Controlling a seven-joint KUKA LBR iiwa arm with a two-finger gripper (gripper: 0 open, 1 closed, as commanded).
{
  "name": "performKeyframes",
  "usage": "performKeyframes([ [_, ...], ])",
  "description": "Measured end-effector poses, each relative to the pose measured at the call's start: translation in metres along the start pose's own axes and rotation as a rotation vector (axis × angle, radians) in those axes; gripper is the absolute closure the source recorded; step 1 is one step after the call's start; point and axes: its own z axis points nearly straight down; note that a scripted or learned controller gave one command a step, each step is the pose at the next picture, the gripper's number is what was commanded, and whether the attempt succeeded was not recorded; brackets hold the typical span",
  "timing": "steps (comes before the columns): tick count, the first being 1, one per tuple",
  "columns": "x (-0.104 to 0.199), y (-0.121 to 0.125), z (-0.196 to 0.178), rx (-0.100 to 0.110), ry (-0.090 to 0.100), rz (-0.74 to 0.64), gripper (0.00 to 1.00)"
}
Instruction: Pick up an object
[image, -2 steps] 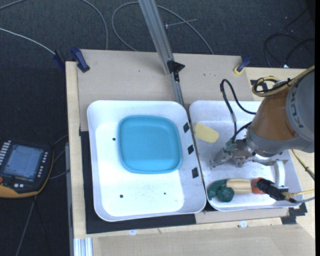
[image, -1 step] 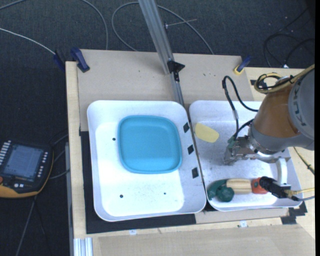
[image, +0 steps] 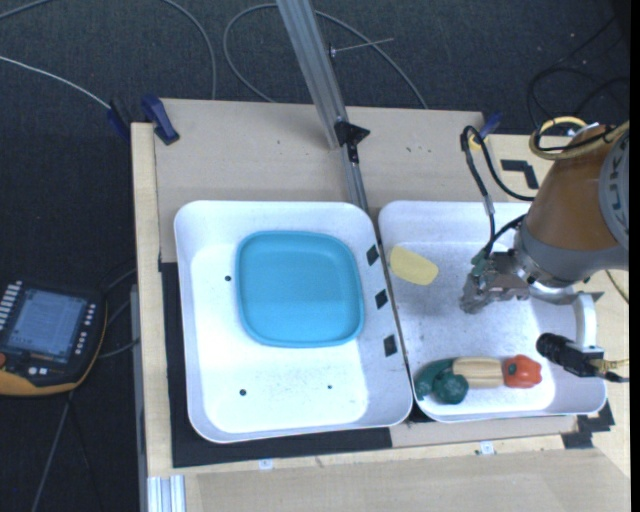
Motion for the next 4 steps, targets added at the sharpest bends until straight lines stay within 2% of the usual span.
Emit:
performKeyframes([
  [2, 0.003, 0.010, -0.111, -0.001, 0.000, 0.000, 1.00],
  [4, 0.101, 0.028, -0.116, 0.003, 0.002, -0.005, 1.00],
])
